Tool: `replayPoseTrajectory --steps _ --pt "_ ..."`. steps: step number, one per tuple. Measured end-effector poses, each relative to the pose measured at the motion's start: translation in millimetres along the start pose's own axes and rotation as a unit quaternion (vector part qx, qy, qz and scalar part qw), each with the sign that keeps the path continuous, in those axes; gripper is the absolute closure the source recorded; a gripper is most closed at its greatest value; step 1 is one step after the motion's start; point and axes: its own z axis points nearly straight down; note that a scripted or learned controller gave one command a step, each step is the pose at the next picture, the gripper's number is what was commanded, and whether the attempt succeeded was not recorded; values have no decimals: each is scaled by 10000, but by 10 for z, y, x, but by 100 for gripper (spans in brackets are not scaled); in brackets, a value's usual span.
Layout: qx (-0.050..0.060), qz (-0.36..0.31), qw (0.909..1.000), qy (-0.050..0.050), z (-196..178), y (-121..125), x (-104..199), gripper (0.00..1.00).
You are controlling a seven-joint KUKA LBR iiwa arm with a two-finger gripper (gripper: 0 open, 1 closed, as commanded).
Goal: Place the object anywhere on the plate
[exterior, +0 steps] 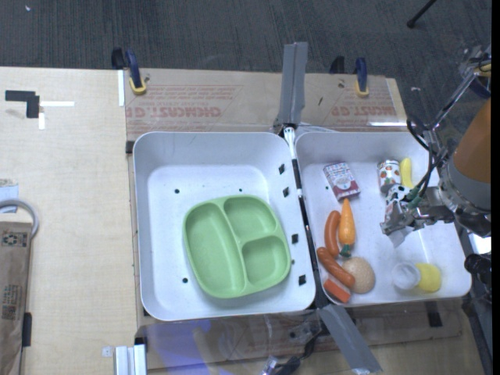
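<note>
A green three-compartment plate [231, 246] lies in the left bin [156, 209] with nothing on it. My gripper [394, 228] hangs low over the right bin [445, 244], near its right side, between a small can [387, 173] behind it and a clear cup [405, 275] in front of it. Nothing can be seen in its grasp. To its left lie an orange carrot [347, 223], red sausages [334, 266] and a tan bun [359, 273].
A red-and-white packet [341, 180] and a yellow piece [406, 172] lie toward the back of the right bin. A yellow object [429, 277] sits at its front right. A grey divider bar [293, 84] runs between the bins. Cables hang at the right.
</note>
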Motion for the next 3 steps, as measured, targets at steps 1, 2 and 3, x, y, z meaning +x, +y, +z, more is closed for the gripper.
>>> replayPoseTrajectory --steps 1,2,3 --pt "13 113 9999 -3 -273 71 -575 100" --pt "11 -379 9993 -2 -606 632 219 100" --pt "10 -377 9993 -4 -607 632 217 0"
